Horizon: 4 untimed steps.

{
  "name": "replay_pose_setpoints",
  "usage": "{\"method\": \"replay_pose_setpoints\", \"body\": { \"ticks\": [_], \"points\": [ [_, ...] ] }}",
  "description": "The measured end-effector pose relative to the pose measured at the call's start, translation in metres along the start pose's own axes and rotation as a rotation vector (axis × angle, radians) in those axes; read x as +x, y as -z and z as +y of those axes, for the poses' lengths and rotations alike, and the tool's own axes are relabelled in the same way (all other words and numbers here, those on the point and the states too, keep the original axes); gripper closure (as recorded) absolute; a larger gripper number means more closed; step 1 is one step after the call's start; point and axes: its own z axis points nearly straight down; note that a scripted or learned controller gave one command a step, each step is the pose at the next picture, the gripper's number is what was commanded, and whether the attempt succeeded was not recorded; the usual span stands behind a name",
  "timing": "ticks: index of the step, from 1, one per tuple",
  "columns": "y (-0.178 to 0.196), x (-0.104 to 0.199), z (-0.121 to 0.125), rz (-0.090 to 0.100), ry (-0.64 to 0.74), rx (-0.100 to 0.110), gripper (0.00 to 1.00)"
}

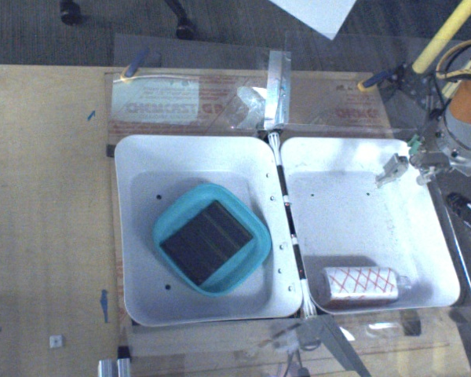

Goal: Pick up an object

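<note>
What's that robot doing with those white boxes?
A robot arm is reaching in from the right, trying to pick something up. Its pincer hangs over the far right part of the right bin and holds nothing. Near that bin's front edge lies a white tube with a red criss-cross pattern. The left bin has a teal container with a dark square top. Nothing has been picked up yet.

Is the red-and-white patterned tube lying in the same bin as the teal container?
No: the tube lies in the right bin, the teal container in the left bin.
</note>
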Motion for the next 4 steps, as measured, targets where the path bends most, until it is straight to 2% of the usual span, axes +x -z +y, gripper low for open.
{"method": "replay_pose_setpoints", "body": {
  "ticks": [1,2,3,4],
  "points": [
    [0.06,0.001,-0.065,0.001,-0.044,0.002,0.0],
    [-0.073,0.072,-0.113,0.001,-0.051,-0.005,0.0],
    [-0.073,0.129,-0.07,0.001,-0.006,-0.009,0.0],
    [0.004,0.053,-0.13,0.0,0.033,0.001,0.0]
  ]
}}
